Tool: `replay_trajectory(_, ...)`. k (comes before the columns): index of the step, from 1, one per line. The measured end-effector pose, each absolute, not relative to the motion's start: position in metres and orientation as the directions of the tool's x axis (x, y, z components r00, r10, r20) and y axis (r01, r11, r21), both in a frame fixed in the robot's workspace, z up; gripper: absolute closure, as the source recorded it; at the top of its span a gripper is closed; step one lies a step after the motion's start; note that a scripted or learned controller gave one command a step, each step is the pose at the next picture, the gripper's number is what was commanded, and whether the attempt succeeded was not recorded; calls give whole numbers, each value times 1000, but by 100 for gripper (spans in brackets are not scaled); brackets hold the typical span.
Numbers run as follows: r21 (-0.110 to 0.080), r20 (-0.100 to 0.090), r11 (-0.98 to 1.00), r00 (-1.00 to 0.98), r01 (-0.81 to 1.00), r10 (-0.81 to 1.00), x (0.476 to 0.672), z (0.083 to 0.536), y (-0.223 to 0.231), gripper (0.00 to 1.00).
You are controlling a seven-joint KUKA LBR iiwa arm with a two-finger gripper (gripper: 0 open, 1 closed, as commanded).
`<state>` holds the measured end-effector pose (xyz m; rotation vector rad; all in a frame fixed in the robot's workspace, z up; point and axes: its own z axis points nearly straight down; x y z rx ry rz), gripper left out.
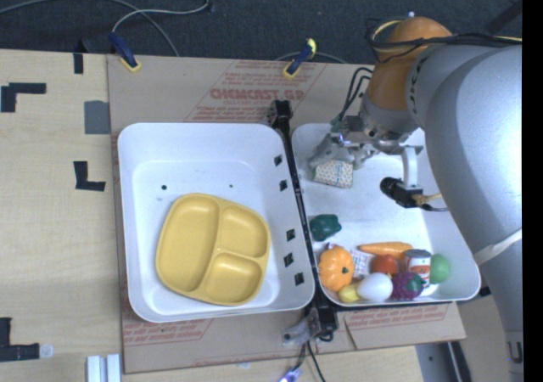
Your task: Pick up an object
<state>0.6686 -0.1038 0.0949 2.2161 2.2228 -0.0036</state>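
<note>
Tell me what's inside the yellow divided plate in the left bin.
The yellow plate shows bare compartments, with no items resting in them. It lies flat in the left bin, so whatever is beneath the plate is covered.

A yellow divided tray [214, 249] is seen in the white left bin [136, 151]. In the right bin [458, 244], an orange pumpkin [334, 265], a green piece [324, 225] and what looks like a checkered pale block [333, 172] are spotted.

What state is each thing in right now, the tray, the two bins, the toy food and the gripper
Yellow tray: flat, right way up in the left bin.
Right bin: holds the toy food.
Pale patterned block: on the bin floor, just below the gripper.
Green piece: lying alone.
Orange pumpkin, carrot, white egg: heaped at the near end.
</note>
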Motion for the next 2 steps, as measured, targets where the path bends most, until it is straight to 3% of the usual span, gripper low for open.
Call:
replay_trajectory(1,0,1,2,-2,1000,1000,607,185,-47,100)
replay_trajectory(2,-1,1,2,-2,1000,1000,623,198,-23,100)
